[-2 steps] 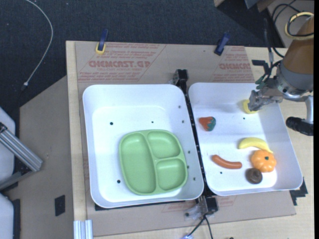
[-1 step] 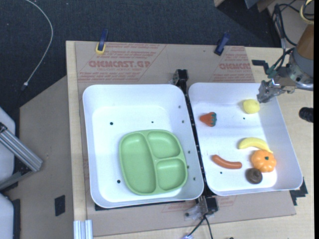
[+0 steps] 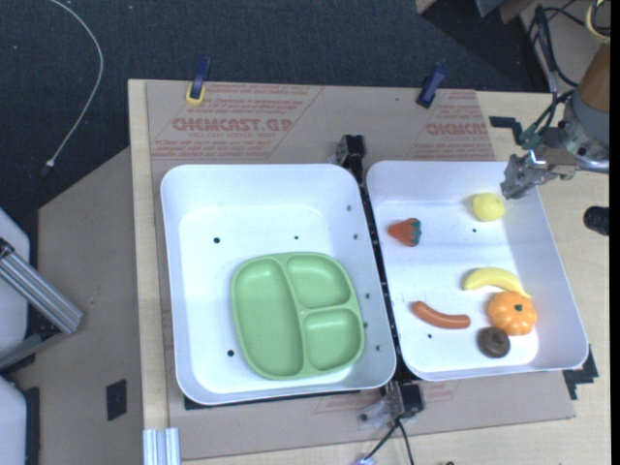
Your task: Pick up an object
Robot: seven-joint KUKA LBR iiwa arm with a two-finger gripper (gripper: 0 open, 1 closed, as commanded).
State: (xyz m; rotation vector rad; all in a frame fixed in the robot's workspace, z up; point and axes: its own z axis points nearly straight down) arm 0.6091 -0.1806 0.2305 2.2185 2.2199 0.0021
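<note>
Two shallow white plastic bins sit side by side on the cardboard-topped bench, clipped at the far edge by a yellow-and-blue clamp and a blue clamp.

Left bin: one pale green plastic plate with three compartments, lying flat toward the near edge of the bin, slightly right of its middle.

Right bin holds six small toy foods:
- round yellow lemon-like piece, near the far right corner;
- red strawberry-like piece with a green cap, by the left wall, far half;
- yellow banana, right of centre;
- orange pumpkin with a green stem, just below the banana (they look to be touching);
- orange-red sausage, lying flat left of the pumpkin, apart from it;
- dark brown ring-shaped doughnut, near the near right corner, just beside the pumpkin.

The arm enters from the right side of the bench. Its metal two-finger hand hangs over the far right corner of the right bin, above and just to the right of the yellow lemon-like piece. Nothing is seen between the fingers; how wide they stand cannot be told (too small and blurred at this angle). All six pieces rest on the bin floor.
</note>
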